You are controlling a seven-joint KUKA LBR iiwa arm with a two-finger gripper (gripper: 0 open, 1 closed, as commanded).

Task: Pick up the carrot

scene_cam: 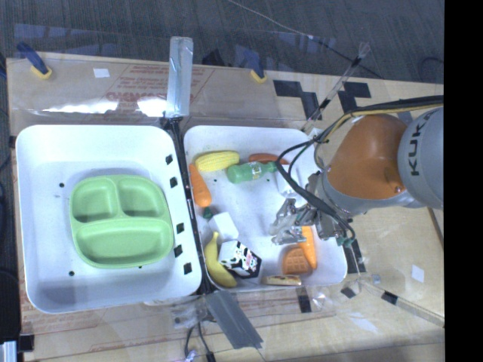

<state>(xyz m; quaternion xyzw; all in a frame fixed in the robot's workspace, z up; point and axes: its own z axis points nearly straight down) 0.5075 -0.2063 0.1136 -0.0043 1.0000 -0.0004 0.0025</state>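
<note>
Wooden bench, two white bins. Gripper [290, 221] low at 4 o'clock in right bin [260, 136] — open or closed, cannot tell. Carrot [200, 187] at 9 o'clock by left wall, well apart. Best approach: lift clear, cross over, align along carrot's length — avoid corn [216, 160].

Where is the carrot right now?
The carrot lies in the right bin, along its left wall, just below the corn and above the banana. The gripper is across the bin from it.
</note>
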